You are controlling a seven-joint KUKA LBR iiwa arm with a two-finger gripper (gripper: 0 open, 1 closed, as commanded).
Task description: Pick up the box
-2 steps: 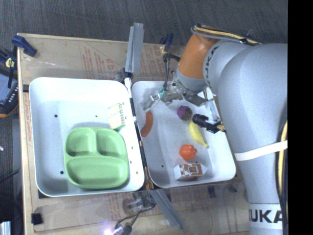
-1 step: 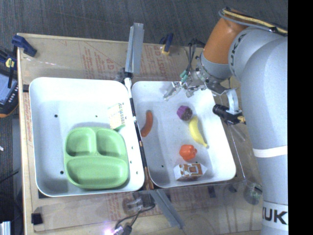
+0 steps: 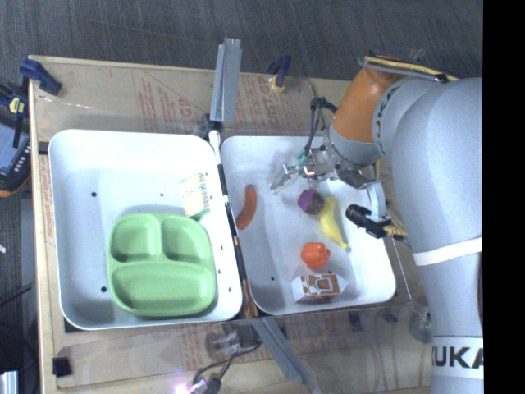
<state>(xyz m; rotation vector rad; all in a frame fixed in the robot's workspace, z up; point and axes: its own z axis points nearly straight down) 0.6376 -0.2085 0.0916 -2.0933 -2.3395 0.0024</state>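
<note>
**Arm reaching over the right bin, box lying at its near edge**

Dark carpet is surrounding a wooden desk (image 3: pixel 123 97) that is carrying two shallow white bins side by side. In the right bin (image 3: pixel 267 290) the box (image 3: pixel 318 286), a small brown-and-white carton, is lying flat near the front rim, apart from the pincer. Just behind it an orange-red round fruit (image 3: pixel 315 254) is sitting, close to the box. Further back a yellow banana (image 3: pixel 331 222) is lying lengthwise, with a dark purple fruit (image 3: pixel 309 201) just beside its upper end. A reddish-orange sausage-shaped thing (image 3: pixel 245 207) is resting near the bin's left wall, well apart from the box.

The grey arm (image 3: pixel 435 162) is coming in from the right, its orange band (image 3: pixel 361 109) bending over the bin's back corner and the wrist pointing down and leftward. The pincer (image 3: pixel 297 169) is hanging over the back of the right bin, just behind the purple fruit; whether its metal tips are apart or together cannot be told, and nothing is showing between them.

In the left bin (image 3: pixel 82 162) a green divided tray (image 3: pixel 162 265) is lying at the front, and a small pale yellowish packet (image 3: pixel 195 194) is sitting behind it near the shared wall.
</note>
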